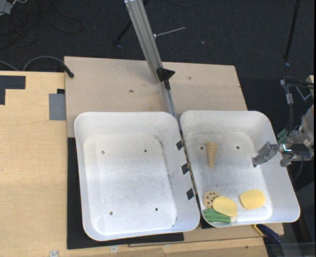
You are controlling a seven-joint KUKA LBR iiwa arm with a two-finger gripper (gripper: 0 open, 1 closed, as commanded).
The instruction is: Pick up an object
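1. A robot arm's hand (266,154) hovered at the right rim of the right bin (264,123), reaching in from the side. Whether it was spread or pressed together could not be told from the slanted overhead view, and nothing was visible in its grip.

2. The pickable objects all lay in that bin: a tan cone-shaped piece (212,153) well to the hand's left at about its own level, and, nearer the camera than the hand, a yellow piece (252,199), a second yellow piece (225,206), a small speckled round item (208,198) and a green item (217,216) clustered at the bin's front edge (the last four touching or nearly so).

3. The left bin (126,175) sat farther left, beyond the cone.

4. By appearances the task stood at the approach stage, with no object yet lifted.

5. The next move would call for travelling inward over one target, probably the isolated cone or the lone yellow piece, then descending squarely onto it.
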